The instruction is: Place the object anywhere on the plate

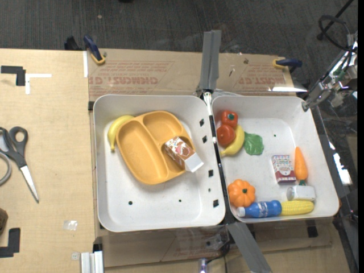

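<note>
Two white bins sit side by side on the table [45, 198]. In the left bin [114, 209] lies a yellow divided plate [142, 147], tilted across the bin's upper half. A small carton [182, 152] with a printed picture rests on the plate's right compartment, its white end reaching just over the plate's rim. A banana [115, 131] curves along the plate's upper left edge, touching it. The right bin [318, 135] holds a tomato [226, 131] on a second banana [234, 144], a green leaf [253, 144] just beside them, a small box [282, 168], a carrot [300, 164], a pumpkin [242, 193], a blue bottle [263, 209] and a corn cob [297, 207]. The gripper [318, 94] hangs at the upper right, outside the bins and well apart from the carton; whether it is wide or narrow I cannot tell. Scissors [20, 158] lie on the table at the left.
</note>
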